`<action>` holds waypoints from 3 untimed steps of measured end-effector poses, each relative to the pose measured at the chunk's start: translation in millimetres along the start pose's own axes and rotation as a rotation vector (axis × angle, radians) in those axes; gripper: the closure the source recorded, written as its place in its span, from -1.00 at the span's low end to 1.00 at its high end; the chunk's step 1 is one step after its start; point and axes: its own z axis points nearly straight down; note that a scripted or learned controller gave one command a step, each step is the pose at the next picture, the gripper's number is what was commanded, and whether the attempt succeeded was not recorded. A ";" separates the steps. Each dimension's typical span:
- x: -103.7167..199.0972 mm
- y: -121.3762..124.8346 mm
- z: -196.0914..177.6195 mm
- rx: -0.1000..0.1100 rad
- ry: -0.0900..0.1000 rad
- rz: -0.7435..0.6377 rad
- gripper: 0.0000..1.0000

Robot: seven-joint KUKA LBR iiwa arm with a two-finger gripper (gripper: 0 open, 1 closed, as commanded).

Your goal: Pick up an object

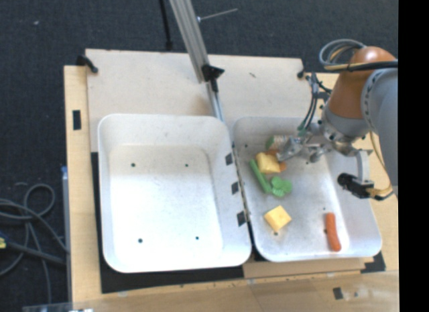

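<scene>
camera view, from above and at a slant: two shallow white bins side by side on a pale wooden bench (154, 82). left bin (114, 129) on the left of the bench. right bin (355, 233) holding several small things. grey arm (375, 102) with an orange band reaching in from the right, over the upper part of the right bin. gripper (287, 148) low over the bin's upper left area, at a cluster of objects; cannot tell how the jaws stand. yellow block (268, 164) just below the gripper tip, touching or nearly touching it. green piece (268, 180) long and slanted, just beside the yellow block, ending in a rounded clump. second yellow block (277, 219) lower in the bin, apart from the cluster. orange-red stick (332, 231) near the bin's lower right, well apart from the gripper. slanted metal post (188, 22) rising behind the bins.
</scene>
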 end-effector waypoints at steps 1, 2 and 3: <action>-0.9 1.2 -12.4 -0.004 -0.002 -0.002 1.00; 2.0 -0.1 -58.1 -0.006 0.002 -0.001 1.00; -3.0 -2.4 -123.0 -0.008 0.000 0.000 1.00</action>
